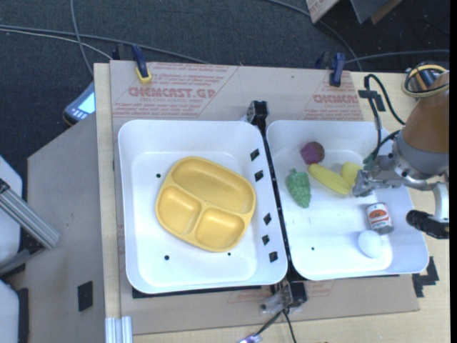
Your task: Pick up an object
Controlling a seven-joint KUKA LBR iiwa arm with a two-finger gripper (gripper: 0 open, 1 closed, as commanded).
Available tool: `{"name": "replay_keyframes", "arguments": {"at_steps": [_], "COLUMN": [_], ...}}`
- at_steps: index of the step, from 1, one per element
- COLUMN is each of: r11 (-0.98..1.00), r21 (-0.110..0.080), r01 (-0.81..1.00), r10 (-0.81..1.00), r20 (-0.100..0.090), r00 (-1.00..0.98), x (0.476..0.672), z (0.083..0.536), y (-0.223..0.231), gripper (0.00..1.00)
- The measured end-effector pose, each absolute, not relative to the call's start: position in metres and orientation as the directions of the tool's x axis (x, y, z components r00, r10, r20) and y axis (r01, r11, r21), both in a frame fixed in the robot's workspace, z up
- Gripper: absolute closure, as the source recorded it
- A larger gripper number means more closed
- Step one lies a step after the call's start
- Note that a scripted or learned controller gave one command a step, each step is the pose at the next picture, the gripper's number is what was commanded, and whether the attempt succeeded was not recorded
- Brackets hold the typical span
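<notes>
**Pick attempt: gripper low in right bin, nothing lifted yet**

Dark carpet surrounds a cardboard-topped bench (214, 81) held by blue clamps (143, 68) at its far edge; cables trail across the floor at 11 and 12 o'clock.

Camera view, left bin (136, 213): holds a yellow divided plate (206, 203) lying flat near the centre. Nothing else in it that I can make out.

Camera view, right bin (335, 263): candidate objects are a purple round item (312, 151) at 12 o'clock of the bin, a green bumpy item (299, 188) at 9 o'clock, a yellow corn cob (330, 179) just beside it toward the centre, a small can with a red label (379, 217) at 4 o'clock, and a white egg-like object (370, 244) at 5 o'clock. A further yellow piece (350, 170) sits at the corn's right end, touching or nearly touching the gripper.

Arm: enters from 3 o'clock. The gripper (364, 181) sits low over the bin, at the corn's right end and just above the can. Whether it is spread or pinched cannot be told from this angle; no object shows between its tips.

Progress, as judgement: approach looks complete or nearly so, likely targeting the corn or the yellow piece. Grasp unconfirmed. Every object rests on the bin floor, so closing, lifting and verifying remain.
</notes>
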State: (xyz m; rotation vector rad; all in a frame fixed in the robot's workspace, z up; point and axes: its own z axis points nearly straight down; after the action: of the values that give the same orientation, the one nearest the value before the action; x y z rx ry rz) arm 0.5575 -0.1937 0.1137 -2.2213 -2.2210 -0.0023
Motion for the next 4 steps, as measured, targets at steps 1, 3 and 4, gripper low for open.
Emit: {"name": "replay_keyframes", "arguments": {"at_steps": [1,3,4], "r11": [0.002,0.001,0.007], "r21": [0.007,0.006,0.001], "r01": [1.0,1.0,1.0], "r10": [1.0,1.0,1.0], "r20": [-0.003,-0.002,0.002], "r00": [-0.002,-0.001,-0.007], "x": [0.567,0.569,0.575], "z": [0.174,0.258,0.263], "y": [-0.197,-0.192,-0.137], "gripper": [1.0,1.0,1.0]}}
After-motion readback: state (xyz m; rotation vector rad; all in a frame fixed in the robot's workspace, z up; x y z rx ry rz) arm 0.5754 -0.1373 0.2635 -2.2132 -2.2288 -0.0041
